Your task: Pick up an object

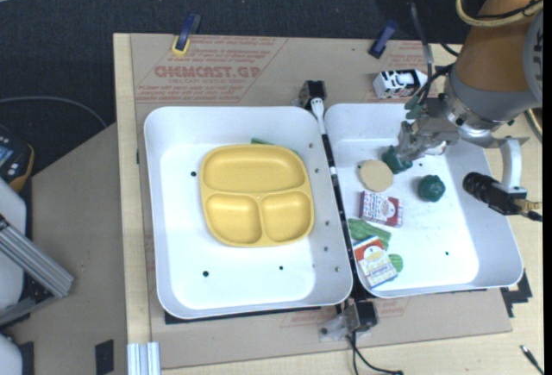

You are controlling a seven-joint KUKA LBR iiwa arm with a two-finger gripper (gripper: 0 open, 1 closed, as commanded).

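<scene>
A: What covers the desk (pixel 129 192)?
B: Brown board printed with red letters toward twelve o'clock. Two white bins sit on it, touching along their inner walls: the left bin (pixel 172 278) at nine o'clock, the right bin (pixel 492 261) at three.
A: Anything else lying on it?
B: A yellow-tipped clamp (pixel 184 35) at eleven o'clock, a blue clamp (pixel 382 40) at one, and a small black-and-white box (pixel 398 82) just beyond the right bin.
</scene>
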